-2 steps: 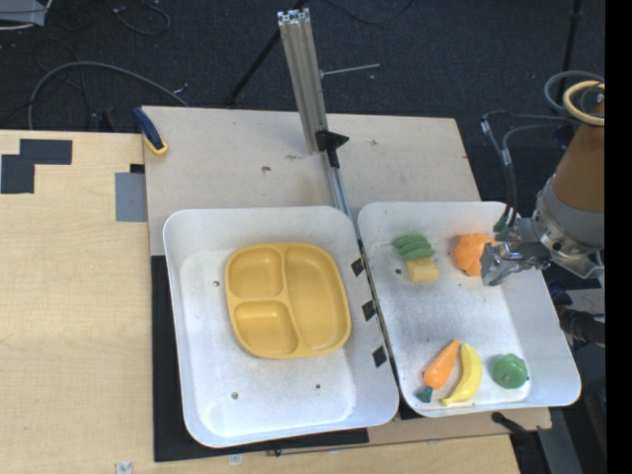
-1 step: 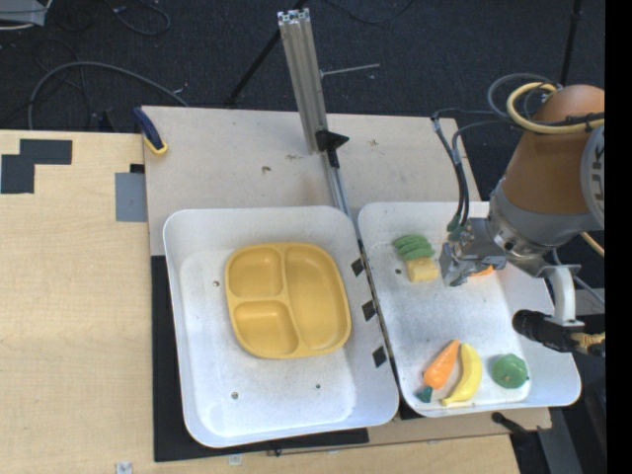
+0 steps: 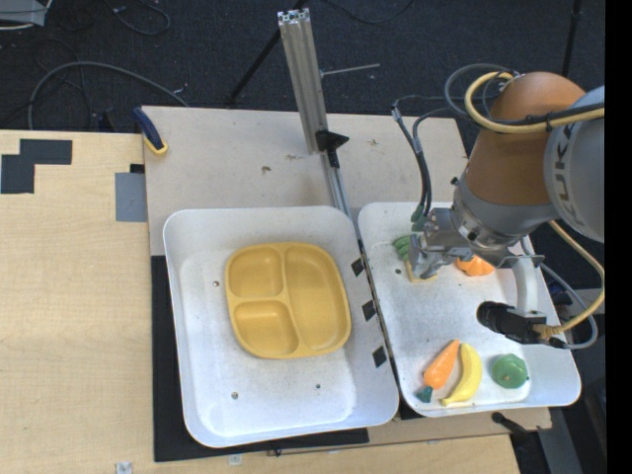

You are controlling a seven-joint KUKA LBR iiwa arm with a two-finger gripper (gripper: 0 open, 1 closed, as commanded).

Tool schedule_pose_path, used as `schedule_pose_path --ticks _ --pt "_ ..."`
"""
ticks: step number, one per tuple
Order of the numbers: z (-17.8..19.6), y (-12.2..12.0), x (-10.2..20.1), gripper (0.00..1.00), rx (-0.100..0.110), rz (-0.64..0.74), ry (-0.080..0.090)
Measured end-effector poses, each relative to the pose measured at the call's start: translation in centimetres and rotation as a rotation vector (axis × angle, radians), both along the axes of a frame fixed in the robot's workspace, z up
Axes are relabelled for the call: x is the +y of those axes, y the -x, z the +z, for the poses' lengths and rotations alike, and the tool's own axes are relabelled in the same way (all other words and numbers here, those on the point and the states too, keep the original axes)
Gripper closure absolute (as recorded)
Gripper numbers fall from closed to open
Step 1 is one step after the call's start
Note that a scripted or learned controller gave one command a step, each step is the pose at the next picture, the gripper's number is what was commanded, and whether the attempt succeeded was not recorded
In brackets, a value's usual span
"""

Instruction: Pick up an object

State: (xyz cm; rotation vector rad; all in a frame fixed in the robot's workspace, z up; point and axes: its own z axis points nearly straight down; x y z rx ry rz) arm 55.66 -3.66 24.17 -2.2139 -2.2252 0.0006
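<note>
Beside the claw [image 3: 423, 265], an orange object [image 3: 477, 265].

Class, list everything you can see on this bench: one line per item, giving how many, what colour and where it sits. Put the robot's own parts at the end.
Shallow white plastic bins: two, white, side by side on the bench.
Yellow three-compartment plastic tray: one, yellow, middle of the left bin.
Orange toy carrot: one, orange, near end of the right bin, touching the banana.
Yellow toy banana: one, yellow, right of the carrot.
Round green toy fruit: one, green, right of the banana.
Small orange toy piece: one, orange, far part of the right bin, partly under the arm.
Small green toy piece: one, green, left of the gripper.
Robot arm: one, grey and orange, over the right bin.
Gripper: one, low over the right bin.
</note>
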Motion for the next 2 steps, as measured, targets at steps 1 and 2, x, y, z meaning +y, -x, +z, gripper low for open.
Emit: schedule_pose_path --ticks 1,2 --pt "0.4 -1.8 4.8 1.0 -0.001 0.0 0.0" --pt "-0.8 -3.4 10.6 1.0 0.001 0.0 0.001"
